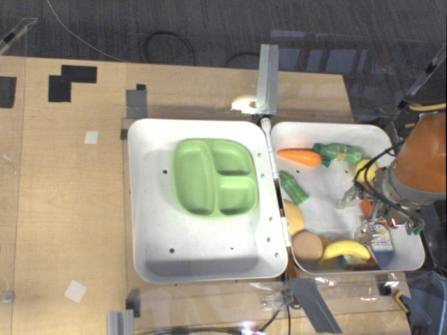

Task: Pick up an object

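Hand point(371, 218) hidden by wrist clutter.

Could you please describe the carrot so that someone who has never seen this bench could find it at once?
Look at the right bin of the two white bins. The carrot lies along its far side, near the divider between the bins, with a green bottle just to its right. It is the only orange, tapered thing there; the banana at the near side is yellow and curved.

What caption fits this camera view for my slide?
Robot gripper reaches into the right bin of toy food beside a green tray.
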Controlling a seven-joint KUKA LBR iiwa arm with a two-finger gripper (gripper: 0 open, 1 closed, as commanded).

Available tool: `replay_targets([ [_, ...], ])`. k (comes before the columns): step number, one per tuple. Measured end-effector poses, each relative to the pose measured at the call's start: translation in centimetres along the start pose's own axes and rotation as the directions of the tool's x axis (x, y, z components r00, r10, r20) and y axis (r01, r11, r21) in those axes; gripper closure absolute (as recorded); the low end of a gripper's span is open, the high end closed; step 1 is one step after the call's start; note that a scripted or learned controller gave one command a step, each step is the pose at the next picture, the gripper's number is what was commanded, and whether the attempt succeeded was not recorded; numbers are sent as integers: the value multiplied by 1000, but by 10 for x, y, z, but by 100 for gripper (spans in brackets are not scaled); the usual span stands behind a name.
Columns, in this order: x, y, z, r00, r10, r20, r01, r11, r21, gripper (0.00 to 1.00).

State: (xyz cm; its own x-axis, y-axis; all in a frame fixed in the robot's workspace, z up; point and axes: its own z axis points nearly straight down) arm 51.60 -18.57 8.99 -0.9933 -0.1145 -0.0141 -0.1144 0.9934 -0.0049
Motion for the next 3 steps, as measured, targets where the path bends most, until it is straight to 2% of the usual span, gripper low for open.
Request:
replay_targets([
  [1,17,5,-1,990,-141,5,141,990,3,0],
  [2,14,12,-1,987,-158,2,158,987,5,0],
  [3,18,1,0,991,-133,3,133,991,0,0],
])
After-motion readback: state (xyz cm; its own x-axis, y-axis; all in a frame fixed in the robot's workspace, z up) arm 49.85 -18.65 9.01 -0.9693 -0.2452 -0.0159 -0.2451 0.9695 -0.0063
